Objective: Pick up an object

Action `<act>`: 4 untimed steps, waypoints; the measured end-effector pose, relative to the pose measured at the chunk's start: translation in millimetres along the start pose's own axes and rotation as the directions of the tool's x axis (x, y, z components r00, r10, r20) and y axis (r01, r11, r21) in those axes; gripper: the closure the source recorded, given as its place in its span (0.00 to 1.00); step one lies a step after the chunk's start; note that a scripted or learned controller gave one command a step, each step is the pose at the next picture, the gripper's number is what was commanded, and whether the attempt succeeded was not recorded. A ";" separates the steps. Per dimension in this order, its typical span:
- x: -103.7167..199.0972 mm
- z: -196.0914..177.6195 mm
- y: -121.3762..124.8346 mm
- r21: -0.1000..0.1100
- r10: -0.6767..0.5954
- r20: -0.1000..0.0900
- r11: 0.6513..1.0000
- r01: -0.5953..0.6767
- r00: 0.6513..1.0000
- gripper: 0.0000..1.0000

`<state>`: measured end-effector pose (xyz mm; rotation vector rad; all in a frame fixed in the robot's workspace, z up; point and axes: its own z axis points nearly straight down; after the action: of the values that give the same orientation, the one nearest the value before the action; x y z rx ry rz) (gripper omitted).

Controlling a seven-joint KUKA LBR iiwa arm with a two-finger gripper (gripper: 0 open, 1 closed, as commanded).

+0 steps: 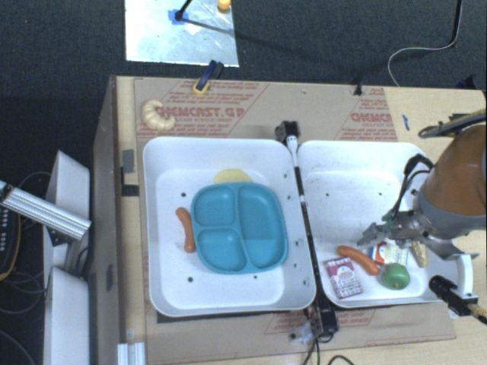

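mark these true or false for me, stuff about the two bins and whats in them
1. The blue divided plate lies in the left bin. True.
2. The green ball lies in the left bin. False: it is in the right bin, near its front edge.
3. An orange sausage lies just left of the plate. True.
4. The small red and white box sits on the plate. False: it is in the right bin.
5. The claw is above the right bin. True.

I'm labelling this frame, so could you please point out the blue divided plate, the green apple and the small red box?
blue divided plate (238,227): camera view, centre divider.
green apple (394,277): camera view, top.
small red box (344,277): camera view, printed face.
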<state>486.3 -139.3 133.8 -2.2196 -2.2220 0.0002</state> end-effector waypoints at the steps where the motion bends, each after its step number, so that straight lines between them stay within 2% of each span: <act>1: -0.2 -10.8 1.5 -0.004 -0.001 0.001 1.000 0.001 1.000 1.00; 2: 42.1 2.5 70.3 -0.003 -0.003 0.000 1.000 0.003 1.000 1.00; 3: 34.0 10.7 75.3 -0.002 -0.001 0.001 1.000 0.001 1.000 1.00; 4: 91.3 -51.3 85.1 -0.004 -0.004 0.000 1.000 0.004 1.000 1.00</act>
<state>571.3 -47.9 185.1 -2.2176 -2.2279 -0.0048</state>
